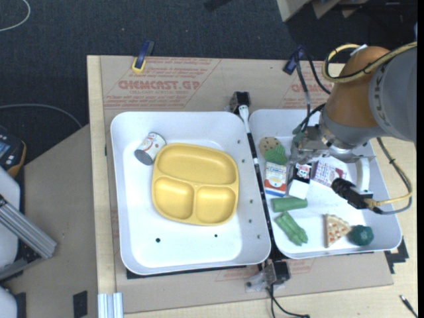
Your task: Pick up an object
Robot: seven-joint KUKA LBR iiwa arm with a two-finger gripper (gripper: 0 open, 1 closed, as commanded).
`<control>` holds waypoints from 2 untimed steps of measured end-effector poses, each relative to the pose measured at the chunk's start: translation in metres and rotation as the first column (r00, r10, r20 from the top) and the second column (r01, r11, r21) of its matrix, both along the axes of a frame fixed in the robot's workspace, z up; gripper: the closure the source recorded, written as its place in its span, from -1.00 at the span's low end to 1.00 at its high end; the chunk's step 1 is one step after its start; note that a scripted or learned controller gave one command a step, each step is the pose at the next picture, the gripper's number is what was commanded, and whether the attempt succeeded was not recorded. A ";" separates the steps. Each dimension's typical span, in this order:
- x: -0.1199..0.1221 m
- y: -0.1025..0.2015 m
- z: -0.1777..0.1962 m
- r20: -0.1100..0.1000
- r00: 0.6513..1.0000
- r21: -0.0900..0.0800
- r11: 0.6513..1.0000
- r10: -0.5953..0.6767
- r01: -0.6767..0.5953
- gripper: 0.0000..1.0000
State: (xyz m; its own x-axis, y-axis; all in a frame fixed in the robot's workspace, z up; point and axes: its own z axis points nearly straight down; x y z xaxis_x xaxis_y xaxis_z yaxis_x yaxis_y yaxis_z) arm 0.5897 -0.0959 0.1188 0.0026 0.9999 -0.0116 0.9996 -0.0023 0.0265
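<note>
Camera view: cardboard-topped bench [199, 78], two white bins [126, 177], dark carpet [99, 18].

The brown board [165, 81] under the bins has big red letters on it. They say "CHEMCAST G.P", and the end is hard to read. This word sits far off to the left of the gripper [303, 152]. More red letters show on the board just above the gripper, but they are too faint to read. The little packets [275, 177] close below the gripper have print too small to read.
</note>
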 end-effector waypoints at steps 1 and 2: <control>-0.004 -0.001 0.044 -0.022 1.000 0.011 1.000 0.002 -0.002 1.00; 0.001 -0.003 0.087 -0.020 1.000 0.010 1.000 0.003 -0.003 1.00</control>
